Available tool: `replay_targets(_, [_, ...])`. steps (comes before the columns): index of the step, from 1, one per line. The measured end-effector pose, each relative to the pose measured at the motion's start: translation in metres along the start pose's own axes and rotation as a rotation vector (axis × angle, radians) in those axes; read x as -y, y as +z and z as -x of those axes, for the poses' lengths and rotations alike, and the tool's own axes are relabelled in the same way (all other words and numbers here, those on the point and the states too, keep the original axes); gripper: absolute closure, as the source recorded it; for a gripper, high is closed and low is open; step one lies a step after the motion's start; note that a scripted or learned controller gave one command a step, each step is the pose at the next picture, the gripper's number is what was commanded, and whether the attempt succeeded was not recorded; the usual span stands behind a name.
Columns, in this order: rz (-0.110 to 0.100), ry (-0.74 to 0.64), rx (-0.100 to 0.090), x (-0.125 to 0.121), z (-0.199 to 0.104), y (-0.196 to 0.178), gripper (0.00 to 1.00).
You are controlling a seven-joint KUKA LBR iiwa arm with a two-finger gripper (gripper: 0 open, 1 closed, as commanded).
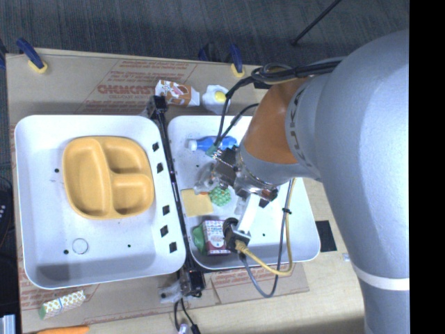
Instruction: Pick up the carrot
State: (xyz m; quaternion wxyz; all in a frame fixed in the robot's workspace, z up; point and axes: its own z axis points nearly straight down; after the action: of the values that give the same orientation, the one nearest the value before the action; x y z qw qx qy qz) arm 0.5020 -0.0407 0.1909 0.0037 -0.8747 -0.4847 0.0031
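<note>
Currently, carrot: a smooth orange plastic carrot (59, 329) is lying on the bench below the left white bin (28, 186), mostly cropped.
Gripper: the two-finger gripper (212, 181) is hanging over the right white bin (299, 235); grip unclear.

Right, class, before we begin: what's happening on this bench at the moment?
A grey robot arm reaches from the right over the right bin, its gripper low among small items: a blue item, a green piece, a yellow block and a small carton. The left bin holds a yellow divided tray. I can't pick out a carrot in the bins.
</note>
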Motion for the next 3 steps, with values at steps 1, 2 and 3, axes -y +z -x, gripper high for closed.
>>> replay_targets(1, [0.006,-0.237,0.0,-0.007,-0.014,0.0,0.0])
replay_targets(2, [0.005,0.122,-0.001,-0.05,0.005,-0.001,0.0])
replay_targets(3, [0.002,0.457,-0.002,-0.022,-0.017,0.0,0.0])
